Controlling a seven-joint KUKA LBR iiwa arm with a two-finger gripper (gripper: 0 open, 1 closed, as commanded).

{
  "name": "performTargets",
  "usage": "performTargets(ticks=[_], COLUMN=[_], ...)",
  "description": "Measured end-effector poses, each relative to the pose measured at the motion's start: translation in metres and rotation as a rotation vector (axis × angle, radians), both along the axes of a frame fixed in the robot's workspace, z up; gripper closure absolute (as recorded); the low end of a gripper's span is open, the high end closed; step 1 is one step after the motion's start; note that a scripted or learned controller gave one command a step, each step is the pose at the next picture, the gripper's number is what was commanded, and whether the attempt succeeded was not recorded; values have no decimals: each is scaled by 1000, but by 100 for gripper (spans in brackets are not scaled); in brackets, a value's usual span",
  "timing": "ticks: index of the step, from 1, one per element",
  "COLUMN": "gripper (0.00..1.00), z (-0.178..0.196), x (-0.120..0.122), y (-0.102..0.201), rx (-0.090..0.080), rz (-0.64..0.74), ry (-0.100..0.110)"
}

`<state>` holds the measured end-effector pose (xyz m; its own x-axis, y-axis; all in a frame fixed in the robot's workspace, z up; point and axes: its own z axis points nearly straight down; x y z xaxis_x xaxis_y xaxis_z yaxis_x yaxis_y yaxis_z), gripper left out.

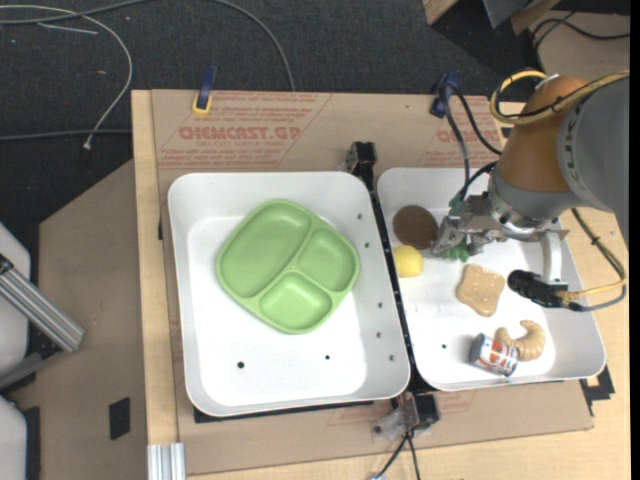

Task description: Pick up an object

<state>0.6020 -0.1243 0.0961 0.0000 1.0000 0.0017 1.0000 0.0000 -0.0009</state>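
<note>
My gripper (453,240) hangs low in the right bin (580,358), near its left side, with the arm coming in from the right. Just left of the gripper lies a round brown piece (413,225). A yellow lemon-like object (407,261) sits below that, against the bin's left wall. A tan bread slice (481,289) lies below and right of the gripper. At the bin's front, a small can (493,354) lies on its side, touching a croissant-shaped piece (530,338). A small green bit shows at the gripper's tip; I cannot tell what it is.
The left bin (200,368) holds a green divided plate (288,265) near its middle. Both bins rest on a cardboard sheet (240,128). A black clamp (360,156) sits at the far end of the seam between the bins.
</note>
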Motion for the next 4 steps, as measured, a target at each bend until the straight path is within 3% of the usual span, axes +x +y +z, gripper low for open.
performTargets(ticks=[2, 4], gripper=[100, 100], z=[110, 132], x=[-5, -12], y=[7, 108], rx=[-2, -1], rz=[1, 3], ry=[-5, -2])
